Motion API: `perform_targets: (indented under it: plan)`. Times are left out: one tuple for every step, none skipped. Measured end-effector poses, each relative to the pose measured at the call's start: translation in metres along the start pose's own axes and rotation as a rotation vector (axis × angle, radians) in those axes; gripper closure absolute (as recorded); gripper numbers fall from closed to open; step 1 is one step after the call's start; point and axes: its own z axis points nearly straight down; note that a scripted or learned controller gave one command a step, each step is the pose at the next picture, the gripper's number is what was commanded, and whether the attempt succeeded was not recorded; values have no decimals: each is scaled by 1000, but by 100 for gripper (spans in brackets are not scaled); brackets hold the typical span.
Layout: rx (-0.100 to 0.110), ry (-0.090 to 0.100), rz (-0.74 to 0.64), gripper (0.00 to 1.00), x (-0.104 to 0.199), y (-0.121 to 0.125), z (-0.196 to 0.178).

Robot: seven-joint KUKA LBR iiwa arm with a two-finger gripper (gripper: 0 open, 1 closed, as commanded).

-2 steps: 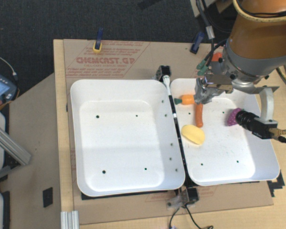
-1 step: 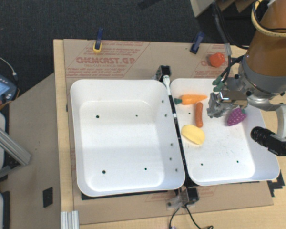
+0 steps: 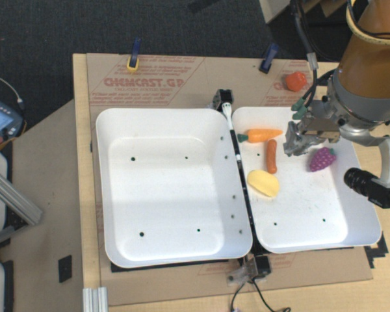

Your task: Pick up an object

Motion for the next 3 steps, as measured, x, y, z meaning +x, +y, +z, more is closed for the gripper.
perform_targets:
  plan:
    - [-2, 0, 0, 100, 0, 1, -10]
    - [-3, 1, -5, 100, 65, 7, -18]
    - [-5, -2, 7, 100, -12, -4, -38]
